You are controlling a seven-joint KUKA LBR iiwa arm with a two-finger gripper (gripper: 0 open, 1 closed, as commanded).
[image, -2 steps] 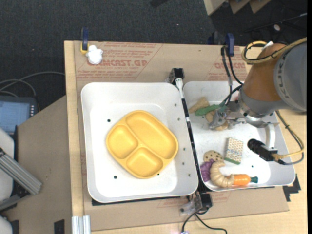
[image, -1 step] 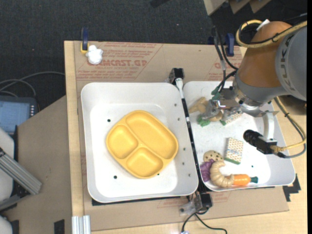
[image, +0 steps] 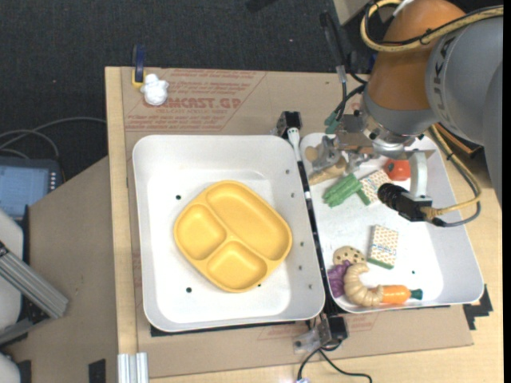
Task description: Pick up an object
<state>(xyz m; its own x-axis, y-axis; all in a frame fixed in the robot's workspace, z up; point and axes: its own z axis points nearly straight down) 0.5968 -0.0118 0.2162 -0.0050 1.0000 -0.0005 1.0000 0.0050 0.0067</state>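
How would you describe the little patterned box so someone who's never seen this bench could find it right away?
Look at the right-hand white bin, the one crowded with small items. Toward its near half lies the patterned box, a small flat rectangle standing slightly apart from the croissant below it. It is the only straight-edged, pale, dotted thing there; its neighbours are rounded toy foods.

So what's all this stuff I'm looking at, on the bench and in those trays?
left bin: one, white, left half of the bench
divided plate: one, yellow, middle of the left bin
right bin: one, white, beside the left bin
green toy: one, upper part of the right bin
patterned box: one, pale with dots, middle of the right bin
croissant toy: one, tan, near corner of the right bin
carrot toy: one, orange, beside the croissant toy
arm: one, grey and orange, over the right bin
pincer: one, among the toys at the bin's far end
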